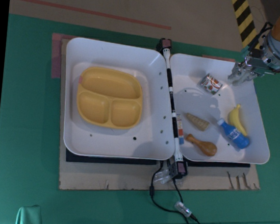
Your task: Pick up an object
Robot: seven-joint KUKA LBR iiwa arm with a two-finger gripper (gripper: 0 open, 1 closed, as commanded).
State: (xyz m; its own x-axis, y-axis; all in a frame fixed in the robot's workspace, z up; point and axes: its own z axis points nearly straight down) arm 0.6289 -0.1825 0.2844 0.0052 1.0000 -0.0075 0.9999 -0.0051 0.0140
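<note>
Gripper (242, 74) over far right corner of right bin (260, 145), nothing picked yet

Hovering w/ fingers apart, nothing between them; small can (211, 84) just beside, to its left, probably nearest candidate. Other loose items in same bin: banana (235, 116), blue bottle (234, 134), cone (198, 121), drumstick (202, 145), likely scattered as grasp targets. Yellow divided plate (110, 97) alone in left bin (78, 142). Arm reaching in from right, orange band above wrist, gripper pointing down over bin rim

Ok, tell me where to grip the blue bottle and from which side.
Grip the blue bottle across its wide body, coming straight down. It lies flat on the right bin, cap end pointing up-left; close across its long axis. The banana crowds the cap end, so stay lower.
</note>
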